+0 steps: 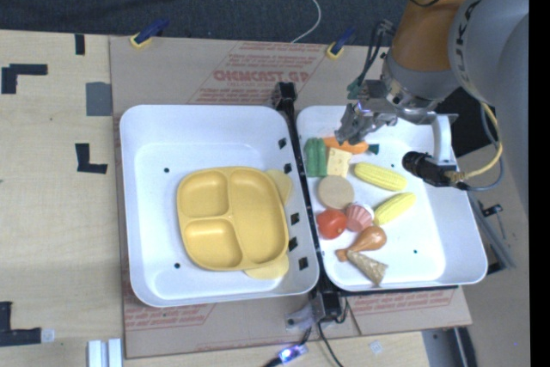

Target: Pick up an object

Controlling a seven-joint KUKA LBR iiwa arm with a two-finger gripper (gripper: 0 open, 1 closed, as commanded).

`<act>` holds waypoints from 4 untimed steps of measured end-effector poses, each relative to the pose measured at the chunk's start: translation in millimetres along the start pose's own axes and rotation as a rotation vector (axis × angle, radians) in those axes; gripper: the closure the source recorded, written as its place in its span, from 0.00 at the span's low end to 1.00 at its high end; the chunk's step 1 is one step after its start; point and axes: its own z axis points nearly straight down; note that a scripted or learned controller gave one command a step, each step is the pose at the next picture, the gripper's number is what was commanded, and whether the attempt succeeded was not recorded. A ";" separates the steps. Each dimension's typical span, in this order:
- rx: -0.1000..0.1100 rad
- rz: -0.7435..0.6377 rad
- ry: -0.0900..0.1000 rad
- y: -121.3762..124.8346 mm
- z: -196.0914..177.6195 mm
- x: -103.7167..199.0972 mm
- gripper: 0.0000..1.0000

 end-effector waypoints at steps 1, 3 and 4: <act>0.002 0.001 -0.001 14.0 13.1 52.9 1.00; 0.001 0.004 -0.002 50.7 10.6 126.8 1.00; 0.001 0.006 -0.002 38.1 -3.5 119.8 1.00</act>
